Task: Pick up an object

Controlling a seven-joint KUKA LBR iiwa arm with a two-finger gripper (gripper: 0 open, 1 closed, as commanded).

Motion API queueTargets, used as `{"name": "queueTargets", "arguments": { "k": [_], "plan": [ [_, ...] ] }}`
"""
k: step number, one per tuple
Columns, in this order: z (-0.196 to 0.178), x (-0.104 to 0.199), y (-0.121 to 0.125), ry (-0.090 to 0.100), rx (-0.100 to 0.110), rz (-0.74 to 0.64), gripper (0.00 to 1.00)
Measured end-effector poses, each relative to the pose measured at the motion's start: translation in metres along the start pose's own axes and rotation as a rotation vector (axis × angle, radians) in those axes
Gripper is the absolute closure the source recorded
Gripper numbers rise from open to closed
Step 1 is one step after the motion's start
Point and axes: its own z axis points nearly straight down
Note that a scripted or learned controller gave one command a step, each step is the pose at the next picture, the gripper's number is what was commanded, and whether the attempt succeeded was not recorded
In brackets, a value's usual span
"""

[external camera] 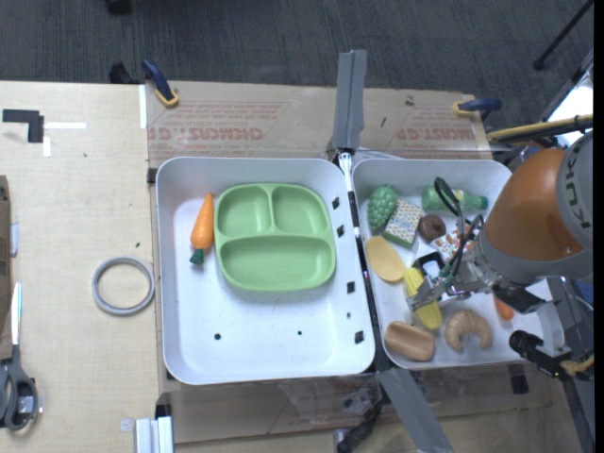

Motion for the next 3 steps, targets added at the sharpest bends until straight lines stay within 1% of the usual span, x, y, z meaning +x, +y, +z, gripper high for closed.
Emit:
{"name": "queueTargets", "arguments": {
  "k": [1,2,3],
  "plan": [
    [-0.092,0.039,0.043,-0.005,-0.001,0.196,1.00],
    [-0.241,-0.021,0.049,-0.005,0.000,0.025,1.00],
    [-0.264,0.003,0.065,-0.006,-0.001,-0.212,1.00]
  ]
}}
